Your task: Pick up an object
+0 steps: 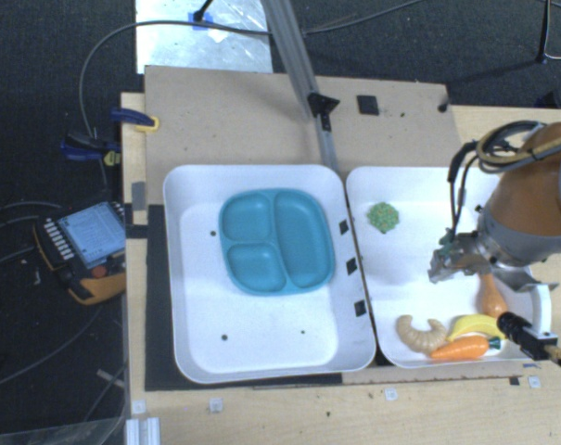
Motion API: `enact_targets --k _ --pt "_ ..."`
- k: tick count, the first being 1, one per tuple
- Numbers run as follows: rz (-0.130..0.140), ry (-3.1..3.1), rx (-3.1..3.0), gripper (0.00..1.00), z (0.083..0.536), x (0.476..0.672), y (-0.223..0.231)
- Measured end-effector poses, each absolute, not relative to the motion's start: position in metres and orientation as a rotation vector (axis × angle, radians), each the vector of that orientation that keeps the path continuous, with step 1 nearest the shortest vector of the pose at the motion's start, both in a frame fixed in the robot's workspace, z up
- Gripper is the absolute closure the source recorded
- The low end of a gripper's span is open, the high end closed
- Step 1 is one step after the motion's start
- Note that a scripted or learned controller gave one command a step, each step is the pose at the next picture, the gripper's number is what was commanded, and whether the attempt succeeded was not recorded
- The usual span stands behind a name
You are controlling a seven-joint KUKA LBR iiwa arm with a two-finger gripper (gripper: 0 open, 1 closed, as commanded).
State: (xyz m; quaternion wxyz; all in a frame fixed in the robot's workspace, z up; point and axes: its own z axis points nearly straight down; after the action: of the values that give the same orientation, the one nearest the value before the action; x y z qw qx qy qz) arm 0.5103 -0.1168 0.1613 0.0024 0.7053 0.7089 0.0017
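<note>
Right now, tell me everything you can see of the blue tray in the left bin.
The tray is a light blue, smooth, plastic-looking dish with rounded corners and three compartments: one long section on its right side and two smaller ones, upper and lower, on its left. It lies flat, turned slightly askew, on the floor of the left bin, toward the bin's far half. Nothing lies in it, and the arm is away over the right bin.

one camera above, slanting down on both bins [261, 341] (fixed).

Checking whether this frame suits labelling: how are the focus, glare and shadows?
Camera view: soft overall, edges slightly blurred; bright glare on the shiny sheet at top; white bins evenly lit, with faint shadows; the broccoli floret reads clearly; the pincer is a dark, smeared blob, its detail unreadable.
</note>
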Motion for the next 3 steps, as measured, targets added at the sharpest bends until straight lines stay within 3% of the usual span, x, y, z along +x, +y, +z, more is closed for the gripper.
enact_targets --k 1,2,3 --pt "0.008 2.223 2.21 1.0 0.224 0.516 -0.111" --pt "0.004 2.225 2.213 1.0 0.237 0.517 -0.111" --pt "0.004 2.234 2.209 1.0 0.231 0.52 -0.049"
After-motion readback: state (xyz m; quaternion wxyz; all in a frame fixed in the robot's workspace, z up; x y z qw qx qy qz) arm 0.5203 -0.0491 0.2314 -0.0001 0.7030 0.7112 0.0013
